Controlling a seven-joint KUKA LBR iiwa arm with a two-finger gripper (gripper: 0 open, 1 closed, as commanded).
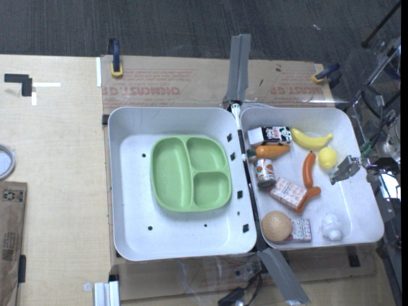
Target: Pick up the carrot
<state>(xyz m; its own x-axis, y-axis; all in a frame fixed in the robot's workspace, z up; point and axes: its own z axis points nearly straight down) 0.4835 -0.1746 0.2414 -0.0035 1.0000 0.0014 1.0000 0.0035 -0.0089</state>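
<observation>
While the green divided plate (190, 172) sits alone in the left bin (121, 190), the carrot (272, 150) lies in the right bin (357, 139), hard against its left wall, between a small carton (270, 134) and a can (264, 171). It looks like a light, stiff, smooth toy, best pinched across its thick orange middle. Whether the tool (345, 169) is apart or together I cannot tell.

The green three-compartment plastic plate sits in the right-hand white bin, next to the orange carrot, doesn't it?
Not quite: the camera view shows the green three-compartment plastic plate alone in the left-hand white bin. The orange carrot lies in the right-hand white bin.
</observation>
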